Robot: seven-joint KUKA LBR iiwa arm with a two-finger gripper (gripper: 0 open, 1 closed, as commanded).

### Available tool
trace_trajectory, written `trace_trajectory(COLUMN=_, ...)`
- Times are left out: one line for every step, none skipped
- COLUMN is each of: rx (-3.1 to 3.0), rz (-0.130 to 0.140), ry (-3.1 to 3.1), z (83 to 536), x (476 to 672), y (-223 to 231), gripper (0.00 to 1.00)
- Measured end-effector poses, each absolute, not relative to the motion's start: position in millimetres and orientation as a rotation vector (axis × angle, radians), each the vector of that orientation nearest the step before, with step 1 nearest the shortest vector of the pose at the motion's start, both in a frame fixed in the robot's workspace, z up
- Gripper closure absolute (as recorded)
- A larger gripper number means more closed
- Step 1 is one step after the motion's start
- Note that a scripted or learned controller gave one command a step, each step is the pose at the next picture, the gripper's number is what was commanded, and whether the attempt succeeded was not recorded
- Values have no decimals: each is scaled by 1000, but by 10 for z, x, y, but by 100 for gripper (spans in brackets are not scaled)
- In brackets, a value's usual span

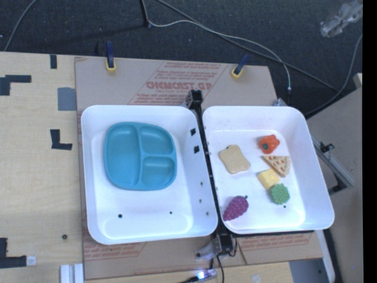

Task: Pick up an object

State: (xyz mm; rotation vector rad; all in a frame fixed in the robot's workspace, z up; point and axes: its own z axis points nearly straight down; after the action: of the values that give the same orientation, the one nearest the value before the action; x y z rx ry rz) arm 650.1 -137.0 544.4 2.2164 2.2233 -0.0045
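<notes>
Several toy foods lie in the right white bin (297,119): a tan bread slice (234,158), a red pepper (268,143), a pizza wedge (277,164), a yellow cheese block (267,178), a green broccoli piece (280,193) and a purple grape bunch (235,207). My gripper (340,13) hangs high at the top right corner, over the dark floor, well beyond the right bin's far edge and apart from every object.
A blue divided plate (141,155) rests in the left white bin (94,217). Both bins stand on a cardboard sheet (177,81) held by two clamps. Cables (177,22) run across the dark floor behind the bench.
</notes>
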Motion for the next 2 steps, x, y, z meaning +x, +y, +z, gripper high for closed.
trace_trajectory(rx=2218, rz=-1, ry=2227, z=5187, x=5618, y=-814, gripper=100)
trace_trajectory(rx=2227, rz=-15, ry=2232, z=3957, x=5051, y=-461, gripper=100)
